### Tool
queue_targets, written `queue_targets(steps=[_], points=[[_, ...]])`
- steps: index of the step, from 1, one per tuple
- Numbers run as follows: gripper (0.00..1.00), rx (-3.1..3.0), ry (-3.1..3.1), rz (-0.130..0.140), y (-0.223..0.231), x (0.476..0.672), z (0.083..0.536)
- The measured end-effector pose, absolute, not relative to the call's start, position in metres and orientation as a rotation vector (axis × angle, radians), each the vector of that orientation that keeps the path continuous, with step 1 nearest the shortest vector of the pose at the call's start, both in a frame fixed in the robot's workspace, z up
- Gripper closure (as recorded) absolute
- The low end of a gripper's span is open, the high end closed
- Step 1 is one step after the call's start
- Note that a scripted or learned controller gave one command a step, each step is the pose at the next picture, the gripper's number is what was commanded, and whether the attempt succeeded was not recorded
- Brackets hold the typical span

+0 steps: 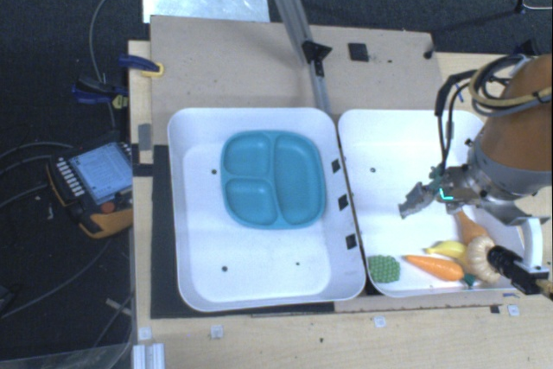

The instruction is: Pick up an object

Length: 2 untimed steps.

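My gripper (416,200) hangs over the right bin (389,151), near its middle right, pointing left. Nothing shows between its fingers. Below and to its right, along the bin's front edge, lie a green broccoli-like piece (384,268), an orange carrot (435,266), a small yellow banana (448,249) and a tan lumpy piece (480,258). An orange-brown piece (469,226) pokes out from under the arm. The grey arm with its orange band (518,134) covers the bin's right side.
A blue divided plate (273,178) rests in the left bin (199,212). A grey pole (289,0) slants down to the bins' back edge. Cables, clamps and a handheld device (93,186) lie off the bench on the left.
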<state>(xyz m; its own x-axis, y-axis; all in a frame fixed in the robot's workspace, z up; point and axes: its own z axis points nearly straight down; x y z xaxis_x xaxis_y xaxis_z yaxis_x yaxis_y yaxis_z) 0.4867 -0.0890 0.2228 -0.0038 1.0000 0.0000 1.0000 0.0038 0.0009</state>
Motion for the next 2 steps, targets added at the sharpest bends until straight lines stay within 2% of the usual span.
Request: queue_targets(steps=[1,2], points=[[0.0,2.216,2.225,0.002,-0.089,0.487,0.223],[0.0,2.221,2.224,-0.001,-0.088,0.489,0.182]])
